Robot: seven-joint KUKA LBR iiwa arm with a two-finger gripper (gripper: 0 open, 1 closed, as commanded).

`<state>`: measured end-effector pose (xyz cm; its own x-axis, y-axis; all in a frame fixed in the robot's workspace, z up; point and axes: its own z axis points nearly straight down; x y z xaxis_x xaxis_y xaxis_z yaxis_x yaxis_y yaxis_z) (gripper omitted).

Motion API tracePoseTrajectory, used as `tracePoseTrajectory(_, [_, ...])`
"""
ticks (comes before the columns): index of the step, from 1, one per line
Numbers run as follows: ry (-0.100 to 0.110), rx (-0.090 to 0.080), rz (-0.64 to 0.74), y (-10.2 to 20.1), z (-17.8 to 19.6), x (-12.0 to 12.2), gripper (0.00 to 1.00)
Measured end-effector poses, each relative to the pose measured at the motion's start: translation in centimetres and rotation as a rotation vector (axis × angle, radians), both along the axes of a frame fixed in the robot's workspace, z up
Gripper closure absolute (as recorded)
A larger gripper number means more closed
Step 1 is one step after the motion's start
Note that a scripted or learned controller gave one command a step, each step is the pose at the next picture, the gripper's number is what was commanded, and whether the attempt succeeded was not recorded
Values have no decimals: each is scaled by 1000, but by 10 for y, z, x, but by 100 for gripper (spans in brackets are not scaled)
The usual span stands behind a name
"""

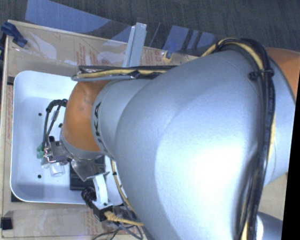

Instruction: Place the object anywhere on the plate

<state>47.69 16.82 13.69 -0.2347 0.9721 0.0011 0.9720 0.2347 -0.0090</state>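
Big grey arm (pixel 190 148) fills most of the view, reaching in from the right and down over the left white bin (pixel 20 129). Orange band (pixel 80 119) sits just above the wrist, with black cables (pixel 54 114) looping off its left side. Gripper (pixel 54 159) hangs low inside the bin near its middle, close to the floor; the wrist hardware hides the tip, so open or closed cannot be told, and nothing can be seen held. Plate and object cannot be made out, the arm covers most of the bench. Small dark specks lie on the bin floor. Wooden bench edge (pixel 36 217) shows below the bin.
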Motion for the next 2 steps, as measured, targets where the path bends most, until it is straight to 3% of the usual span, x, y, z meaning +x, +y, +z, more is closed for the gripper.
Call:
tracePoseTrajectory(1, [-5, 2, 145, -62, 10, 44, 100])
tracePoseTrajectory(2, [1, -2, -399, -26, -47, 30, 100])
